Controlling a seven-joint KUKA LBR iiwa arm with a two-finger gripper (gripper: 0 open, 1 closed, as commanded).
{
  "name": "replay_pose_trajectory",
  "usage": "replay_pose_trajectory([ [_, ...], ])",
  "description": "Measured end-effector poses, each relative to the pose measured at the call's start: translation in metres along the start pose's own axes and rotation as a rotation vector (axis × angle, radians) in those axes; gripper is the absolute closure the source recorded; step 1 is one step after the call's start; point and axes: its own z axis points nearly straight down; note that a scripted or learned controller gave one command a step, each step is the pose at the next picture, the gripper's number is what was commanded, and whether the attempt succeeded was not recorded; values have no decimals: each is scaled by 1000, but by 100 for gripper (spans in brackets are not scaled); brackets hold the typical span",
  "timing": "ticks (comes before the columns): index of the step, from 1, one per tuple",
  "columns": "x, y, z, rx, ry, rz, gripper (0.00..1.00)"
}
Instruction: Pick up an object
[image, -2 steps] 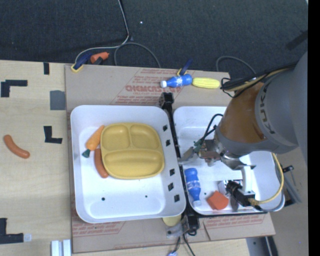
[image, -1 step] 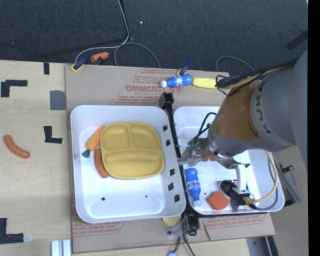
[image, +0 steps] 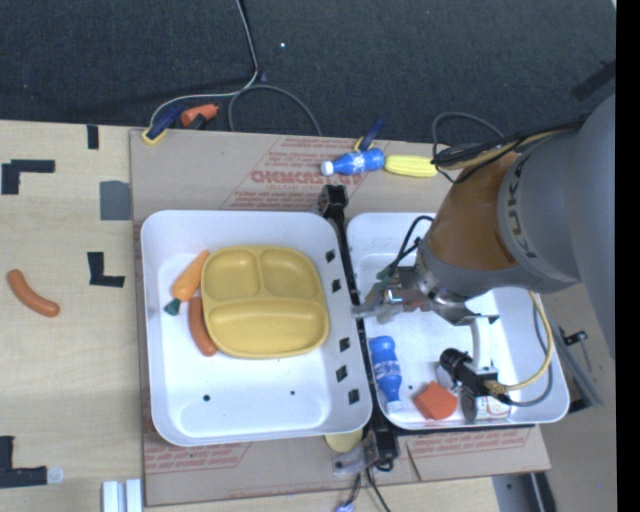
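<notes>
I see my gripper (image: 385, 297) low in the right white bin (image: 520, 300), above the blue plastic bottle (image: 384, 366), holding nothing I can make out, whether its claw is apart or together I cannot tell, so the pick remains undone.

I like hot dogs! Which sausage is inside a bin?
The sausage in the left bin, tucked against the yellow plate beside the carrot. The other sausage lies out on the bench, far left.

The arm (image: 520, 215) hides much of the right bin (image: 520, 410). The yellow plate (image: 265, 300) covers part of the sausage (image: 202, 330). The hand (image: 385, 300) is too blurred to read.
</notes>
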Motion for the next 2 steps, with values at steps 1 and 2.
replay_pose_trajectory([
  [1, -16, -3, 3, 1, -26, 17, 0],
  [2, -20, -6, 6, -8, -25, 14, 0],
])
